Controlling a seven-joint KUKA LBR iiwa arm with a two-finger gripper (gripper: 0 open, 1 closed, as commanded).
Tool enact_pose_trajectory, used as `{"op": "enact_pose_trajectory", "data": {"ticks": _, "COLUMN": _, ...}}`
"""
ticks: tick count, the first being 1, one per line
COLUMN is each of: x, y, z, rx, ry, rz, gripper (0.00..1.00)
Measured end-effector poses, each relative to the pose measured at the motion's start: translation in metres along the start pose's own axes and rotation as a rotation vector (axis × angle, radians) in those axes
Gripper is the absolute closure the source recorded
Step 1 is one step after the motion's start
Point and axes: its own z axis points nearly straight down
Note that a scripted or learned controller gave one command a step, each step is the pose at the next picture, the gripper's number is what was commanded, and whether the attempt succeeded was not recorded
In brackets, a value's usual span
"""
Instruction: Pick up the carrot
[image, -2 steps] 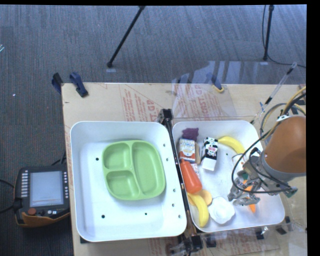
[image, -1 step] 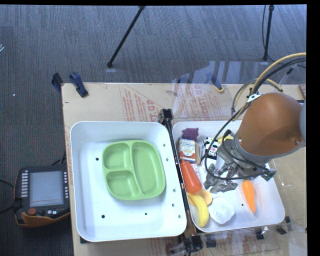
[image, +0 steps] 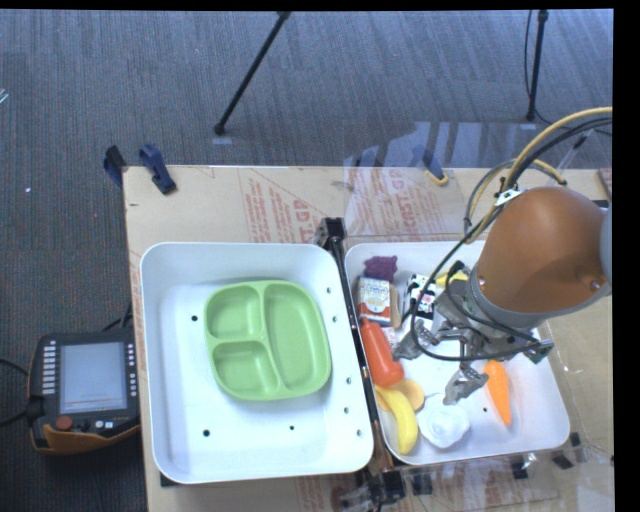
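The arm is crowding the right bin (image: 556, 425), and its gripper (image: 463, 385) is hanging just left of the carrot (image: 498, 392); whether the pincer is released or clenched, I cannot tell. A descent from here is risking a miss, or a push against the white lump (image: 443, 426) and banana (image: 399, 418) nearby. The carrot is lying in the right bin's right part, orange, tapering to a point toward the front wall, partly hidden at its top.
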Motion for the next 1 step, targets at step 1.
{"op": "enact_pose_trajectory", "data": {"ticks": 1, "x": 0.0244, "y": 0.0134, "z": 0.0799, "rx": 0.001, "ry": 0.001, "rz": 0.011, "gripper": 0.00}}
